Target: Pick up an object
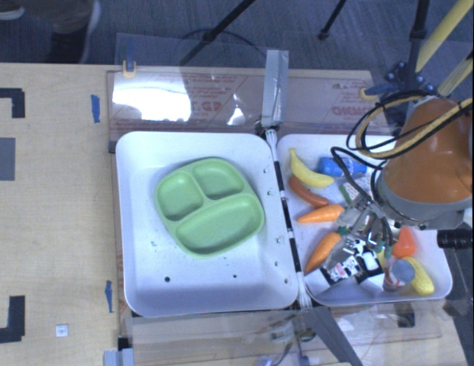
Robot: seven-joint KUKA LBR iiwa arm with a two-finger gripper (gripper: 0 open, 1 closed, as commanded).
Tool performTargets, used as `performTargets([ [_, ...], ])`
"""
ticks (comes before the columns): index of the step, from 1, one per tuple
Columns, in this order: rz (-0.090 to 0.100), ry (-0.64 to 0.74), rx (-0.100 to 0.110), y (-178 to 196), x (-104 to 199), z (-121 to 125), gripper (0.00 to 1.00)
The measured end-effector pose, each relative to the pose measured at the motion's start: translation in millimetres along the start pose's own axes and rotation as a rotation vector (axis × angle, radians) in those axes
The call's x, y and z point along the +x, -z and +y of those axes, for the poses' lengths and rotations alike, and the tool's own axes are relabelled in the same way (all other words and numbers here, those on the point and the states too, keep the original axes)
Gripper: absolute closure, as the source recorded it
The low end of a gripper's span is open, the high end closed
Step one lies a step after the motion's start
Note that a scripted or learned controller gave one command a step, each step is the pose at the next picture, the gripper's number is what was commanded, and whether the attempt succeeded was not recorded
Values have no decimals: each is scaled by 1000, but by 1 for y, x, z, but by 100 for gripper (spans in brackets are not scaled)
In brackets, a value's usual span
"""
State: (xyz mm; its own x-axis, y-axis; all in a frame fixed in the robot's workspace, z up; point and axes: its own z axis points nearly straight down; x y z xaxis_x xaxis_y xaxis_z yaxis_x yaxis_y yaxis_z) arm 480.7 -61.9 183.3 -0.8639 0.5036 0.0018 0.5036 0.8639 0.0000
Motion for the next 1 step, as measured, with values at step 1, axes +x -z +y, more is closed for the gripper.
performTargets([
  [1,-4,101,-1,20,-8,52,0],
])
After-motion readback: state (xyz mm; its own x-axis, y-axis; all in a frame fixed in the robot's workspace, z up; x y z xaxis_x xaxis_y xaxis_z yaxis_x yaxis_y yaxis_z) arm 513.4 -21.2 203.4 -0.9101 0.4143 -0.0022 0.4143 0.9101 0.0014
